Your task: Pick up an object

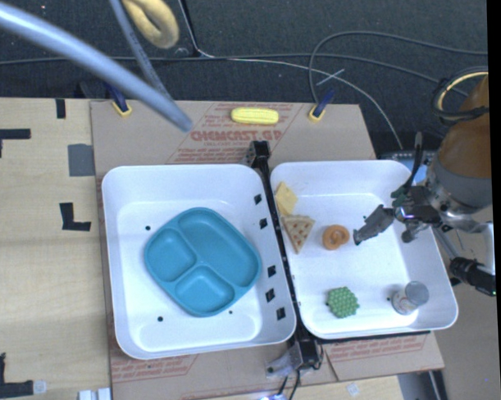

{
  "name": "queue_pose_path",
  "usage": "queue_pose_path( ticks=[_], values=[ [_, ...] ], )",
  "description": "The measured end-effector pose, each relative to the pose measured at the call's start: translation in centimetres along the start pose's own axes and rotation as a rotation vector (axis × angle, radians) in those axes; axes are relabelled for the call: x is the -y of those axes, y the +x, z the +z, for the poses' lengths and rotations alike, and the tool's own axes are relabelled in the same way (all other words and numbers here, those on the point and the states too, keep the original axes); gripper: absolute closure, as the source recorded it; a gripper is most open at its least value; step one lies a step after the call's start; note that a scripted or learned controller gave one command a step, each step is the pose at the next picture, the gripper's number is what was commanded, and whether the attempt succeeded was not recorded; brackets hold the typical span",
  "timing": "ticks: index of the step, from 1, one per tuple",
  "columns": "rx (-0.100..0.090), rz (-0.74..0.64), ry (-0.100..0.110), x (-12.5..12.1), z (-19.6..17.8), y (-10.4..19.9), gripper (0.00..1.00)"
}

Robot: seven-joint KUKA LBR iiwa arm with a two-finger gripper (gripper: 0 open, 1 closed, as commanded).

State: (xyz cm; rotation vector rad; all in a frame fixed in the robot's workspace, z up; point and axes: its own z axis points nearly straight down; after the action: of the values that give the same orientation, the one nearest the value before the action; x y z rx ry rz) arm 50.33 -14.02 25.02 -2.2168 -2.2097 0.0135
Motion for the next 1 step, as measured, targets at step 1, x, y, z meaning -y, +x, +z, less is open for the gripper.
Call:
queue_pose_path(
  ticks=[1],
  values=[
    [0.002,-0.004,-0.013,-0.23,-0.65,0.05,0.0]
  ],
)
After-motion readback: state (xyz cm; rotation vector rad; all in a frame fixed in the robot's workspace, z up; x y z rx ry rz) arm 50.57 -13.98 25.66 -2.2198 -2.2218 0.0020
